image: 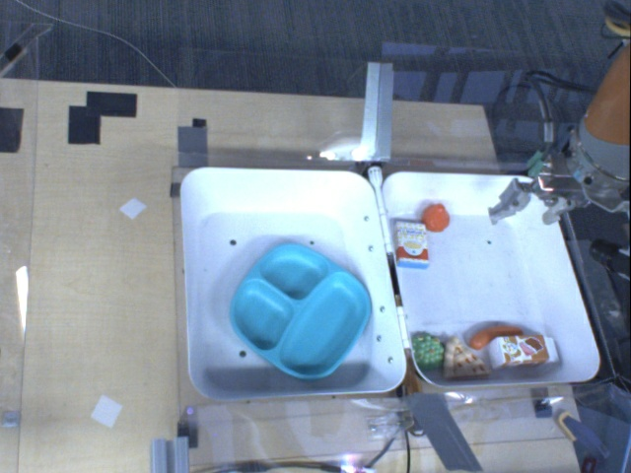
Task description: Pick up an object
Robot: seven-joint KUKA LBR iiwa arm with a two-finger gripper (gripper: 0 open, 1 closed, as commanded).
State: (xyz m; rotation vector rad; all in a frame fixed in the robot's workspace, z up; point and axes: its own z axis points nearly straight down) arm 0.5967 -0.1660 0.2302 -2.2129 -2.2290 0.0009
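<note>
My gripper (529,205) hovers over the upper right part of the right bin (513,284), its two fingers spread open with nothing between them. A small orange ball (435,217) lies to its left, and a small white and red carton (411,243) sits just below that ball by the bin's left wall. Along the bin's front edge lie a green item (427,348), a speckled snack piece (463,359), an orange sausage-shaped item (490,334) and a white and orange carton (524,349).
A blue divided plate (301,308) lies in the left bin (212,215). A metal post (379,111) stands behind the wall between the bins. Cables hang near the arm (606,131) at the right.
</note>
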